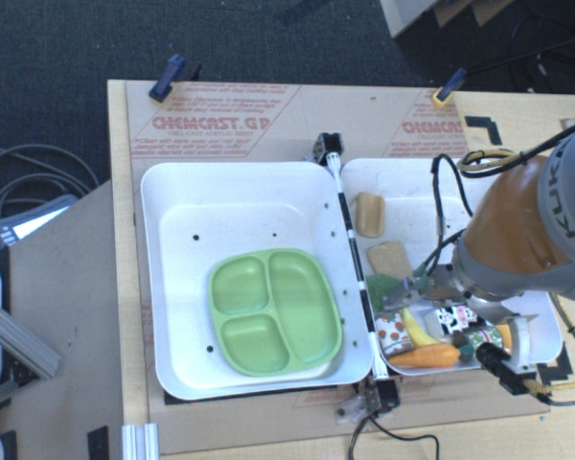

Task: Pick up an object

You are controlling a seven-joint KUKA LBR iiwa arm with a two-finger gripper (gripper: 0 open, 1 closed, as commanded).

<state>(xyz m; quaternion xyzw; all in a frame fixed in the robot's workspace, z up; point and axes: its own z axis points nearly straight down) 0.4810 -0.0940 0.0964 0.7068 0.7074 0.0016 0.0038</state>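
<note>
Arm's down in the right bin (402,175), gripper (431,307) buried in clutter, can't tell open or shut tbh. Carrot (425,356) and banana (417,331) sit packed just below it, so imo it could pinch two things or slip off.

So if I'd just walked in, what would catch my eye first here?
Probably the light green divided plate, lying alone in the left white bin. Next, the big grey and orange arm reaching in from the right over the right bin, above a colourful jumble at that bin's near end that includes an orange carrot. Two tan pieces, like bread, lie farther back.
</note>
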